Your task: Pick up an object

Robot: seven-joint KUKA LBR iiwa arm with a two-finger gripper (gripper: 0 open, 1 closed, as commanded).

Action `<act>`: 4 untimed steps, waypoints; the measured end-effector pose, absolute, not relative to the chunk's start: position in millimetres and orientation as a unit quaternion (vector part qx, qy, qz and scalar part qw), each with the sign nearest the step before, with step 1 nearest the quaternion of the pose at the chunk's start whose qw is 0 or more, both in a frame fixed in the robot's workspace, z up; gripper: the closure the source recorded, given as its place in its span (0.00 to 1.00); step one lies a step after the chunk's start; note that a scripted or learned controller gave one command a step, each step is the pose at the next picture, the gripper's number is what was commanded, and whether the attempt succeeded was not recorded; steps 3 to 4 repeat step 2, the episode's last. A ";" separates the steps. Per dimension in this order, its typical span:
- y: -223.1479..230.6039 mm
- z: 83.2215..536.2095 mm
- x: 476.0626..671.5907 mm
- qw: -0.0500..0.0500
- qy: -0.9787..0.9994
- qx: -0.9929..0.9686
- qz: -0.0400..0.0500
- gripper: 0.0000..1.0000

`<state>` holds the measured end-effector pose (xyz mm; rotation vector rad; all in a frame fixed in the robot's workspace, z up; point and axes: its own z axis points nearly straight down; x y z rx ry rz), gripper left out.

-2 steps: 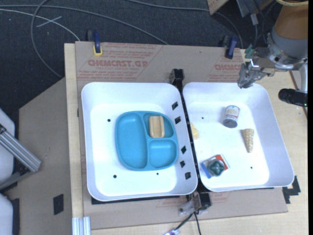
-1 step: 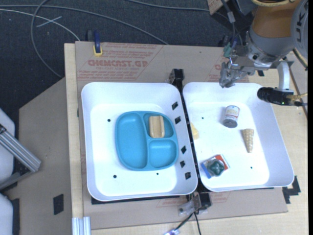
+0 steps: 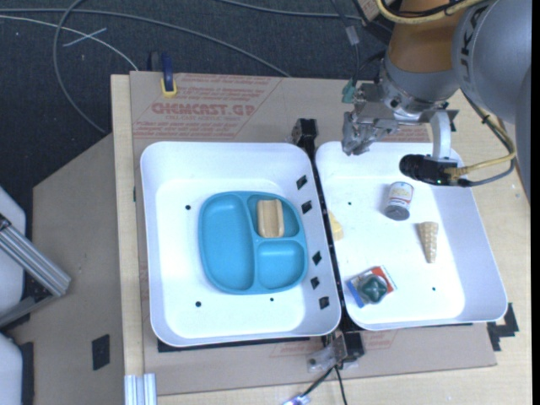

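Note:
My gripper (image 3: 355, 144) hangs over the far left corner of the right bin (image 3: 472, 234), pointing down, with nothing visible between its fingers. In that bin lie a small tin can (image 3: 398, 200), a cream ice-cream cone (image 3: 429, 240), a blue-green packet with red and white edges (image 3: 370, 286) and a small yellowish piece (image 3: 335, 226) by the left wall. The left bin (image 3: 164, 251) holds a blue divided plate (image 3: 251, 242) with a tan bread-like piece (image 3: 270, 218) in its upper right compartment.
A divider with black clips (image 3: 314, 226) separates the two bins. A black cylindrical part on a white bracket (image 3: 429, 168) sticks out from the arm over the right bin's far edge. Cables lie on the dark floor behind the bench.

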<state>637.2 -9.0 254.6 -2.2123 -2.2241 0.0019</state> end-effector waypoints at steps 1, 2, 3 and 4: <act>40.6 235.8 640.6 0.002 -0.709 -0.706 0.001 1.00; 90.8 219.9 656.4 0.000 -0.709 -0.705 -0.001 1.00; 90.8 219.9 656.4 0.000 -0.709 -0.705 -0.001 1.00; 90.8 219.9 656.4 0.000 -0.709 -0.705 -0.001 1.00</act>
